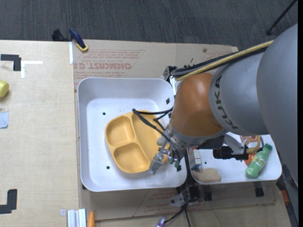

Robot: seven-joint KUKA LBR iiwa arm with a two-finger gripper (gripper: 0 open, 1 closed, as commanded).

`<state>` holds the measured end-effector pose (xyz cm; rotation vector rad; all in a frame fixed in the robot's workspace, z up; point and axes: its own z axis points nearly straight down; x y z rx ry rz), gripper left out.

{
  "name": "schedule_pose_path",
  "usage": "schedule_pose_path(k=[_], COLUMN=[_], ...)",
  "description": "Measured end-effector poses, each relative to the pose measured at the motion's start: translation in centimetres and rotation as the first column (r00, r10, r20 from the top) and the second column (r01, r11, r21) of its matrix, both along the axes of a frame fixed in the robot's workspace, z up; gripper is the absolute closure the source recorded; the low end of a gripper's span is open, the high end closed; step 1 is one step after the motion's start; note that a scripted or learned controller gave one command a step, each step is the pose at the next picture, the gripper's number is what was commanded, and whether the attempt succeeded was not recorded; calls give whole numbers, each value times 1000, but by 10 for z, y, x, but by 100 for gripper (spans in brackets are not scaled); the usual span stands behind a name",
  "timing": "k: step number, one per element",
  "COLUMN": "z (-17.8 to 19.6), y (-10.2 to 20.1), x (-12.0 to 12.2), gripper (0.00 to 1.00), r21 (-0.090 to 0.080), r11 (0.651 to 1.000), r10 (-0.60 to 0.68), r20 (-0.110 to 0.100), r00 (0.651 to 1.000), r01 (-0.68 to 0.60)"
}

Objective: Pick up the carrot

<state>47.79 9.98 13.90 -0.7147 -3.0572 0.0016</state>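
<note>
Two white bins on the tabletop | near edge, right bin (272, 176): green bottle (258, 161), tan block (207, 175) | left bin (90, 141): yellow tray (127, 143), pincer (157, 162) at its right rim, width cannot tell | carrot not made out, maybe orange bit (250, 141) under arm | step: still searching; next locate carrot | arm (222, 103) bent steeply down from right.

carrot (249, 157) | orange | partly hidden | in right bin (232, 178)

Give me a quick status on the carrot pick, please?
Gripper low at the right edge of the yellow divided tray in the left bin. Carrot not identified. Arm covers part of the right bin; green bottle there.
</note>
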Motion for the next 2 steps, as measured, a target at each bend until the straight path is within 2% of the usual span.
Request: schedule_pose_path(k=[1,2], z=[-41,-28], y=[4,6], x=[15,20], gripper=[0,100], r21=[4,8], r11=[998,998], r10=[-61,-59], r20=[6,21], r00=[998,998], r01=[61,59])
